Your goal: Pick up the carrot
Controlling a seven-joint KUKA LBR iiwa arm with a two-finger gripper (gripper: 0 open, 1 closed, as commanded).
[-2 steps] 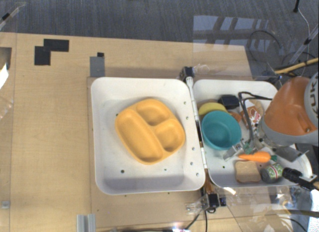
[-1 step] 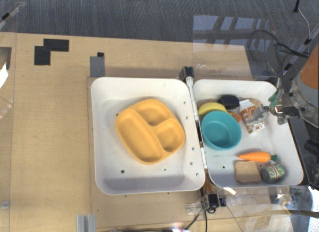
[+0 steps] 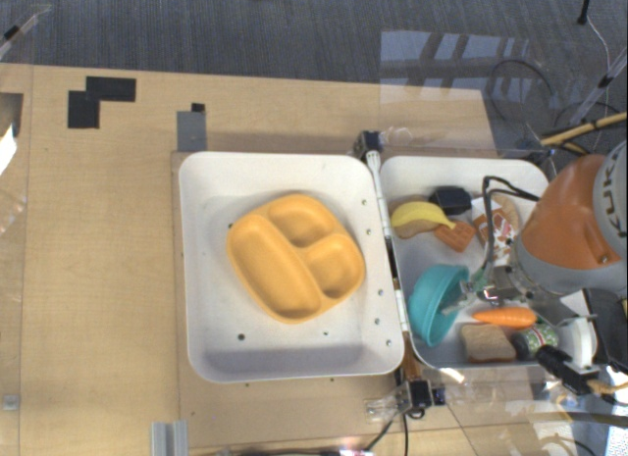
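Note:
The carrot point(image 3: 504, 317) is a small orange stick with a green tip. It lies flat near the front of the right bin point(image 3: 420, 175), between the teal bowl point(image 3: 436, 303) and the bin's right side. My gripper point(image 3: 487, 290) hangs low in that bin, just above and behind the carrot and beside the bowl's right rim. I cannot make out whether it touches the carrot. The grey wrist and the orange band point(image 3: 574, 217) rise to the right and hide the bin's right wall.
The right bin also holds a banana point(image 3: 420, 216), a black object point(image 3: 451, 197), an orange-brown piece point(image 3: 457, 237), a brown bread slice point(image 3: 488, 344) and a dark bottle point(image 3: 536, 338) close to the carrot. In the left bin point(image 3: 211, 346) sits a yellow divided plate point(image 3: 294, 256).

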